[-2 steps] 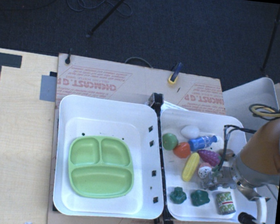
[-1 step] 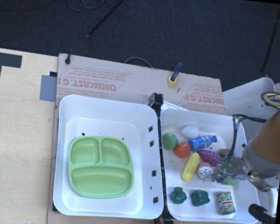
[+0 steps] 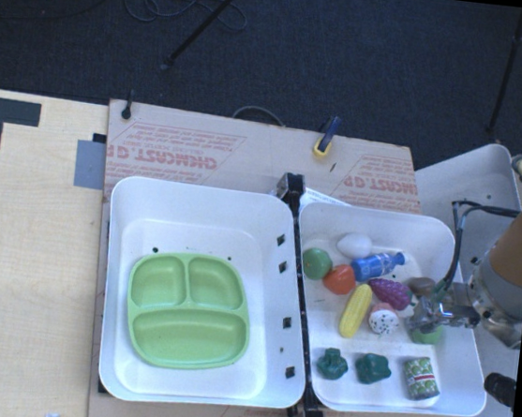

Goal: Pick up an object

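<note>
Two white bins sit side by side on my surface. Nearest the camera, below the gripper (image 3: 432, 314), I see a green patterned block (image 3: 421, 377) and two dark green lumps (image 3: 352, 366) in the right bin (image 3: 449, 405). The gripper hangs low over that bin's right side, just above a green object (image 3: 427, 333); I judge it is set for a grab there, but I cannot tell how its opening stands. Just left of it lie a purple piece (image 3: 390, 291), a dice (image 3: 382, 321) and yellow corn (image 3: 355, 310). Farther left, the other bin (image 3: 126, 233) holds a green divided tray (image 3: 188, 310).
</note>
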`<state>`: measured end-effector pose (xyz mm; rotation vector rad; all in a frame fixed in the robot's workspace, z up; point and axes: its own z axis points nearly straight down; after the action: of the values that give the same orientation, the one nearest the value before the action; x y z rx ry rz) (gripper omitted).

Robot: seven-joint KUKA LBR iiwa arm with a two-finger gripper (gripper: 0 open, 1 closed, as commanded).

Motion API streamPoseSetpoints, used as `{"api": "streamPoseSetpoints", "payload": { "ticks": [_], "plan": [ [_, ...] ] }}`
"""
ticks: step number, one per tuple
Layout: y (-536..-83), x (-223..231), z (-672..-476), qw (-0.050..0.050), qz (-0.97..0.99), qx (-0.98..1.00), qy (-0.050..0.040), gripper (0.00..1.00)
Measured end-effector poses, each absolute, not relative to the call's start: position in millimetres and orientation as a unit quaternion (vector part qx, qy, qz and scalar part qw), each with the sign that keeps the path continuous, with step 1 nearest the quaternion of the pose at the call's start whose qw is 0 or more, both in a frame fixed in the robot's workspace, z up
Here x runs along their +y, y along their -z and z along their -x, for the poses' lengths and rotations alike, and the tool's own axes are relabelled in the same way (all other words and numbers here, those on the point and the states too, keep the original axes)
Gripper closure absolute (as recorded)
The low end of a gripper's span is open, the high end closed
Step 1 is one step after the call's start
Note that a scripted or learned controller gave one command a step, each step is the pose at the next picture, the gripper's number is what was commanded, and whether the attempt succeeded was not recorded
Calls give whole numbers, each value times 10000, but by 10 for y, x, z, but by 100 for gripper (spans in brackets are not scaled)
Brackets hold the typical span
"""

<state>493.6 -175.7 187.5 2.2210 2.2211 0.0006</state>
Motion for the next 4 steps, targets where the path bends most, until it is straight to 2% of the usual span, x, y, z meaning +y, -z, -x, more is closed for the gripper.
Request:
{"api": "streamPoseSetpoints", "payload": {
  "ticks": [1, 2, 4],
  "plan": [
    [-2299, -1765, -4944, 9, -7068, 7074, -6, 100],
    [-2392, -1422, -5328, -3, -7055, 7087, -7, 100],
    [-2405, -727, -5975, -8, -7056, 7086, -1, 100]
  ]
}}
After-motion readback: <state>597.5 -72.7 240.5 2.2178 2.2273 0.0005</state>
